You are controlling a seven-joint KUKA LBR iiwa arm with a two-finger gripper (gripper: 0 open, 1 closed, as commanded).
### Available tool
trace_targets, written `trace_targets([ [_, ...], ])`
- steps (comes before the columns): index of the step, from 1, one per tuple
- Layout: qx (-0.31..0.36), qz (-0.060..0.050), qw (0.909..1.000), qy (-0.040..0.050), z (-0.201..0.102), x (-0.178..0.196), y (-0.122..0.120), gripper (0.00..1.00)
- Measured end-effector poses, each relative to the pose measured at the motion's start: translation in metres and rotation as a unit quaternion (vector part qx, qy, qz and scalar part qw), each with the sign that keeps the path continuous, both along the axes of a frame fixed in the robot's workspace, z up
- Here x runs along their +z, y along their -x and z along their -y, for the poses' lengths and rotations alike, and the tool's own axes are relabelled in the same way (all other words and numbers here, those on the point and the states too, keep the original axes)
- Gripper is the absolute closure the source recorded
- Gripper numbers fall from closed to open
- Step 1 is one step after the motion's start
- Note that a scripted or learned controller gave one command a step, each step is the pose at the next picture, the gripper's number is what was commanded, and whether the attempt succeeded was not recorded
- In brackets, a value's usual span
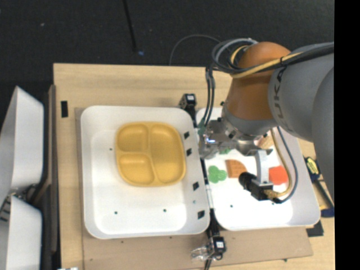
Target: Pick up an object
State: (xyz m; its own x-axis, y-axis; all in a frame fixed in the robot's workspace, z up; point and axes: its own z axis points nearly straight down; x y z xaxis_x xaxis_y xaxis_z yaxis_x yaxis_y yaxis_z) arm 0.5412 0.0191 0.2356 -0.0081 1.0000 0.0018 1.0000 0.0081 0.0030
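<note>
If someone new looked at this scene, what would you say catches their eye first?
Probably the grey arm with its orange band, looming over the right bin and covering much of it. Next comes the yellow divided plate, lying alone in the middle of the left bin. Then the small bright things beneath the arm: a green piece, an orange wedge and a red-orange block.

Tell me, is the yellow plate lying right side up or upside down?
Right side up. The plate lies flat in the left bin, and its three hollow compartments face the camera, divided by raised ridges.
</note>
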Motion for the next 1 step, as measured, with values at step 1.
trace_targets([
  [1, -0.001, -0.001, 1.0, 0.0004, -0.0433, -0.0029, 0.0001, 1.0],
])
